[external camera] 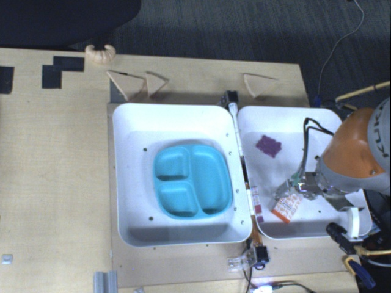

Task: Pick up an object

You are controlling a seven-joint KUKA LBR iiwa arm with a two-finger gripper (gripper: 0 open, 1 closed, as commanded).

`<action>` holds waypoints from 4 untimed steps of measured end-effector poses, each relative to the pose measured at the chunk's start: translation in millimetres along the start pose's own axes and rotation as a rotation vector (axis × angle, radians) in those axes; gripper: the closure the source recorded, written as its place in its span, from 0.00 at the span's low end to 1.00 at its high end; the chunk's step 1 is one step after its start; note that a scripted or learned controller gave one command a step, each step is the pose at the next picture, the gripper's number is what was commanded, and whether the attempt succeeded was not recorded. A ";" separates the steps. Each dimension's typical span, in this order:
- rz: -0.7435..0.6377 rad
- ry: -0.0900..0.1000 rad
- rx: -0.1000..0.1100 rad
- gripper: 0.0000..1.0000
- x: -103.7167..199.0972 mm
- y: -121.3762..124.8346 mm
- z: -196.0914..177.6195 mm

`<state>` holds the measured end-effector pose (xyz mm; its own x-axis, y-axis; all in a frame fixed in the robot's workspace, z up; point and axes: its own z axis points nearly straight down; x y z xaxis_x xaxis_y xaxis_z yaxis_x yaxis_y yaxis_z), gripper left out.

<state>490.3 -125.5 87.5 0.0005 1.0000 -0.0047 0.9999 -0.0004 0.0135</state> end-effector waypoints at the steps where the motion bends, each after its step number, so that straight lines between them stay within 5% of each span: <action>1: -0.001 -0.001 -0.005 1.00 -0.1 2.2 -11.3; 2: -0.006 0.001 0.001 1.00 -26.2 91.4 0.8; 3: -0.004 0.002 0.008 1.00 -81.6 107.5 -56.3; 4: -0.006 0.004 0.009 1.00 -54.5 69.9 -115.3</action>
<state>558.5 -179.5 204.0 -0.0056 1.0000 -0.0006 1.0000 0.0056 0.0044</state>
